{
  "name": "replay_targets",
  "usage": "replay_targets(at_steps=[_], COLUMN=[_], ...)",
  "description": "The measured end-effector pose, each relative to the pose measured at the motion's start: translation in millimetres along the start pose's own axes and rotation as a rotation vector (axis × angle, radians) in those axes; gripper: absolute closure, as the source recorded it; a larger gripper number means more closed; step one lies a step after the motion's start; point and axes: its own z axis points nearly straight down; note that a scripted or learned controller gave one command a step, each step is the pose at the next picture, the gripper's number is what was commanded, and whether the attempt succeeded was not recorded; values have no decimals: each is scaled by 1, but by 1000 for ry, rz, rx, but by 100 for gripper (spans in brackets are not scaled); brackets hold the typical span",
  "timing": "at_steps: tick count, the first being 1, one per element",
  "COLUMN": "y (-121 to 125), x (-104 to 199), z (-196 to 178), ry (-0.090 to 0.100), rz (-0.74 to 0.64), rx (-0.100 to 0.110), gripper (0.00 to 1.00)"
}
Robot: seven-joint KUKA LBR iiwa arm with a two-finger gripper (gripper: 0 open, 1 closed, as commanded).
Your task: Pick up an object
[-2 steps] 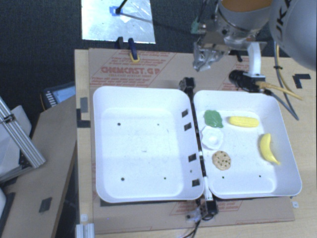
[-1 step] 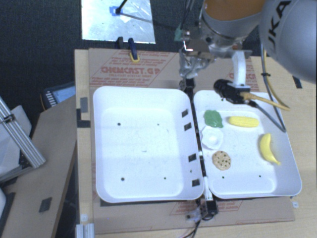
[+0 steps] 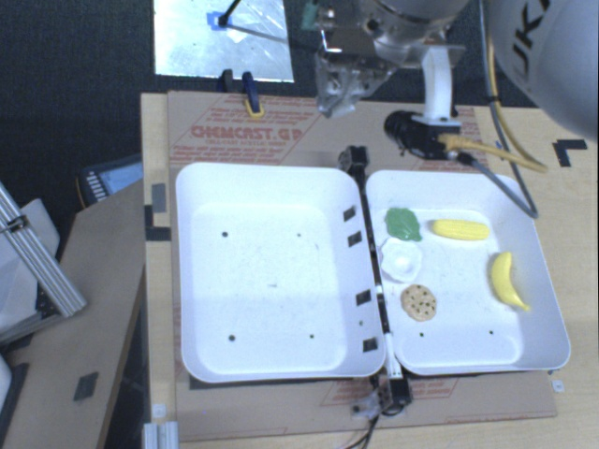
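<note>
The right bin (image 3: pixel 524 344) holds several small items: a green leaf-shaped piece (image 3: pixel 402 223), a yellow corn cob (image 3: pixel 460 229), a yellow banana (image 3: pixel 507 281), a white round piece (image 3: pixel 401 260) and a chocolate-chip cookie (image 3: pixel 418 302). My gripper (image 3: pixel 339 90) hangs high above the bench, beyond the far edge of the bins and over the cardboard sheet. It is well apart from all the items, and nothing shows between its fingers.
The left bin (image 3: pixel 271 279) sits beside the right one, joined by a row of black clips (image 3: pixel 360 251). A blue and yellow clamp (image 3: pixel 251 96) stands at the cardboard's far edge. A metal rail (image 3: pixel 37 260) lies off the bench to the left.
</note>
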Motion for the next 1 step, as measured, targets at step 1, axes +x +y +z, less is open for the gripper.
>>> replay_targets(at_steps=[1], y=[-66], x=[-54], z=[98], ry=[-8], rz=[13], rx=[21], gripper=[100])
